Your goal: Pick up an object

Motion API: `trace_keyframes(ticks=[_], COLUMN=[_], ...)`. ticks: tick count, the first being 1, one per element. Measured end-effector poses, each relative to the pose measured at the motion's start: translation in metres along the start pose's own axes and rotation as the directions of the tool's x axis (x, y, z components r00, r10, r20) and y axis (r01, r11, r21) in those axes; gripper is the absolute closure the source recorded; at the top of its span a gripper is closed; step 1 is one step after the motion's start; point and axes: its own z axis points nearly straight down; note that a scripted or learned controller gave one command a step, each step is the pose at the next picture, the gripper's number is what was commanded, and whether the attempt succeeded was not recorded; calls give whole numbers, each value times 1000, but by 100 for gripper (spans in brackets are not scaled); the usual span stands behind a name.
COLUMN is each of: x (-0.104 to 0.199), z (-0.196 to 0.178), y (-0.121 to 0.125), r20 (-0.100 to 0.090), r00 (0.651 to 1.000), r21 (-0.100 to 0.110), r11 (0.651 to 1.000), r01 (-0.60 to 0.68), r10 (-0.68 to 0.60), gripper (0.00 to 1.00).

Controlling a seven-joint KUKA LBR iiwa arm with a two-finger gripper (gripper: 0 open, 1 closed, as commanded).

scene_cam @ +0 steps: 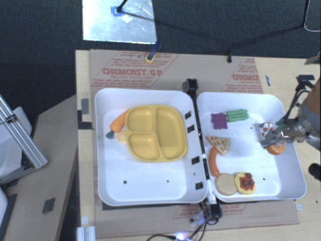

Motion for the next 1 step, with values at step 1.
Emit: trace_keyframes(ticks=[1], x=[48], z=[-10], y=[9], r20=[-3], r00=[1000], r21=[3], r11=[1000], r01=[5], r10=[-5], gripper=[100])
